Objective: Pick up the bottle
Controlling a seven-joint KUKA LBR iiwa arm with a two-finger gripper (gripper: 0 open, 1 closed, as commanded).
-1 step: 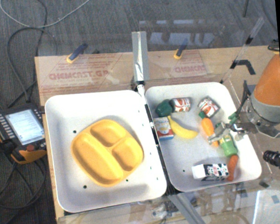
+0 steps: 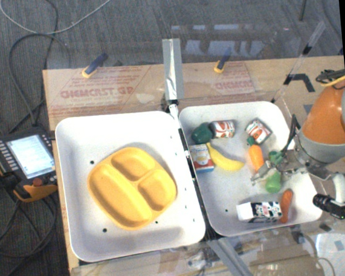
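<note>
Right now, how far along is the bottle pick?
Done: nothing visible. The likeliest bottle, dark green, lies in the right bin near the banana. In hand: the claw sits low at the bin's right side, beside the carrot and apart from the bottle; I can't tell whether it grips anything. Left: reach the bottle, grasp, lift.

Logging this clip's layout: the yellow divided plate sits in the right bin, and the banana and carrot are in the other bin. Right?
Not quite. The camera view shows the yellow divided plate in the left bin; the banana and carrot lie in the right bin.
</note>
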